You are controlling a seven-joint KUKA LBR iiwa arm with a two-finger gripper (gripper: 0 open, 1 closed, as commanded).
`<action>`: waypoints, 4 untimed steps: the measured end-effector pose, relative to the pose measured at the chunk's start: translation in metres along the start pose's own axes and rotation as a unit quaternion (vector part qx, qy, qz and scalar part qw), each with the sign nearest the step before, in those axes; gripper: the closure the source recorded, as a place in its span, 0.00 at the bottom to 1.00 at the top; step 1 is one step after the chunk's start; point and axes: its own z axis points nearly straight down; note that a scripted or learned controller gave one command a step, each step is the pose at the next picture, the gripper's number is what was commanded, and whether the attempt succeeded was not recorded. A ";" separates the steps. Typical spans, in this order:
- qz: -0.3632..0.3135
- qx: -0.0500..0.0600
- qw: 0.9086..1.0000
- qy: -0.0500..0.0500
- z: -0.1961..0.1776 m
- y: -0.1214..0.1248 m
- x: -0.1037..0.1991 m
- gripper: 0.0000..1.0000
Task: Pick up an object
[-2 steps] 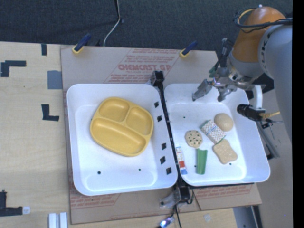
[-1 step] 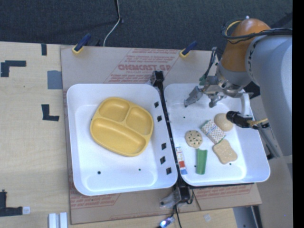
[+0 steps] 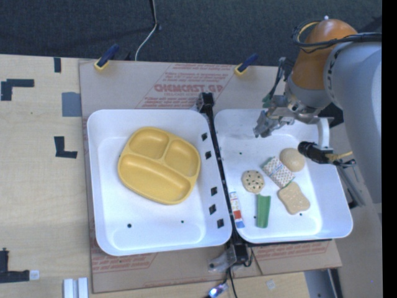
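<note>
Two white bins sit side by side on the worktop; the left bin has a yellow tray. Small things lie bunched in the right bin: a cookie, a green stick and a tan biscuit. The pincer hangs over the bare top corner, well apart from them, holding nothing I can see, and I cannot tell how wide it is.

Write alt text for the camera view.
The gripper hangs over the right bin, which holds a cookie, a green block and other small items. The left bin holds a yellow divided tray.
</note>
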 end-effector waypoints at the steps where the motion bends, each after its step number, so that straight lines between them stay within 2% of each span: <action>1: 0.001 -0.001 1.000 0.001 -0.042 -0.001 0.001 1.00; 2: 0.000 -0.002 1.000 0.000 -0.085 -0.002 0.007 1.00; 3: 0.001 -0.001 1.000 0.001 -0.106 -0.002 0.008 1.00; 4: 0.000 0.001 1.000 0.001 -0.095 -0.031 0.057 1.00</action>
